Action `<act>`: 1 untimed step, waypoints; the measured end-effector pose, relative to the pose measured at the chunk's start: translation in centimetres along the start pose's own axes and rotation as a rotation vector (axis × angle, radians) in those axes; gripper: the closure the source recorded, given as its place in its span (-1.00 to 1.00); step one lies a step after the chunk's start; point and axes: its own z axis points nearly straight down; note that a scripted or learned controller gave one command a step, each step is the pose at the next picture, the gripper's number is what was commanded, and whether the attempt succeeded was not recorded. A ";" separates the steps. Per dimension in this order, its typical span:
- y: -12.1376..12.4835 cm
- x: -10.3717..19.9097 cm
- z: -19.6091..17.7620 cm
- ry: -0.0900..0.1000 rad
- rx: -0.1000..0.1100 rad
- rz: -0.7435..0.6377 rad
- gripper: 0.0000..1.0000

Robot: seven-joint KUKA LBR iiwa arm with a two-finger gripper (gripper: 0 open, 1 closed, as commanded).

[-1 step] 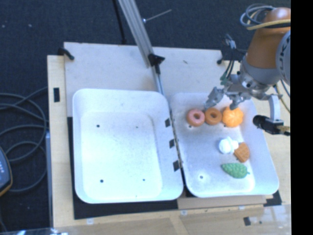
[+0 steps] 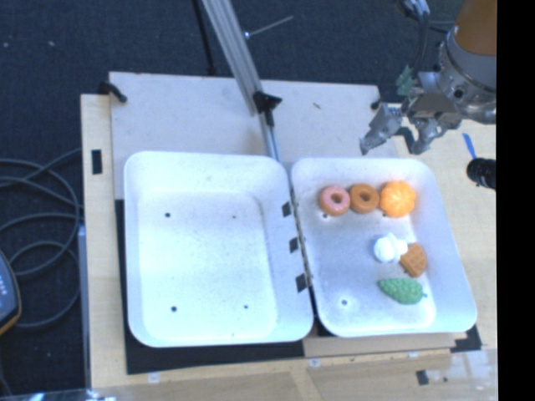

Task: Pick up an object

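The right bin (image 2: 447, 249) holds a pink doughnut (image 2: 334, 200), a brown doughnut (image 2: 364, 197) and an orange ball (image 2: 397, 199) in a row near its far edge. Lower down lie a white round piece (image 2: 387, 248), a brown nugget (image 2: 414, 261) and a green leafy piece (image 2: 402, 290). My gripper (image 2: 395, 137) hangs above the far edge of the right bin, its two fingers spread apart with nothing between them, well above the orange ball.
The left bin (image 2: 205, 249) sits beside the right one, joined by clips at the middle. A slanted metal pole (image 2: 230, 40) rises from the bench behind the bins. Cables (image 2: 33, 224) lie off the bench at left.
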 end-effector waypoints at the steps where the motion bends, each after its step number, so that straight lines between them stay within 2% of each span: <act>1: 6.3 -7.1 -13.3 -0.002 0.006 0.005 -1.00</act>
